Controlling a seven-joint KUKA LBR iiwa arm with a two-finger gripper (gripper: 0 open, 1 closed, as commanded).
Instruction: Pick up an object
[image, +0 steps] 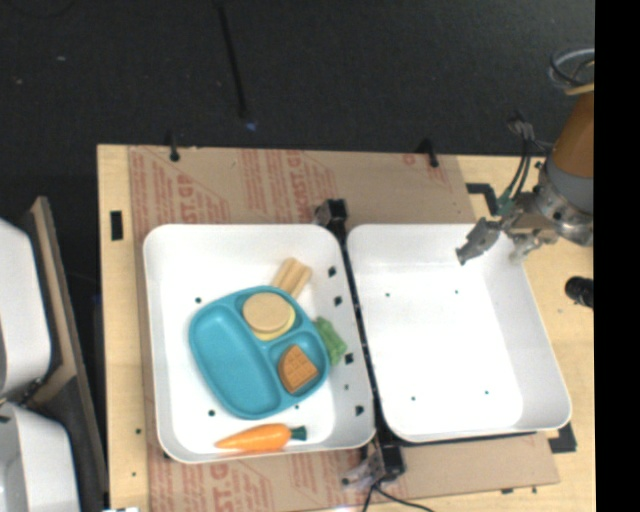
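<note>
The left bin (170, 300) holds a blue divided plate (235, 365). On the plate lie a round tan biscuit (268, 313) and a brown toast piece (297, 368). A pale wooden block (292, 274) leans at the plate's far edge, and a green piece (332, 343) sits at its right side. An orange carrot (260, 437) lies near the bin's front wall. My gripper (497, 246) hovers over the far right corner of the right bin (440, 340), open, with nothing between its fingers. It is well apart from every object.
The arm's grey wrist and orange band (572, 150) come in from the upper right. The two bins meet at a dark divider with clips (352, 320). The bins rest on a cardboard sheet (250, 185) that covers the bench.
</note>
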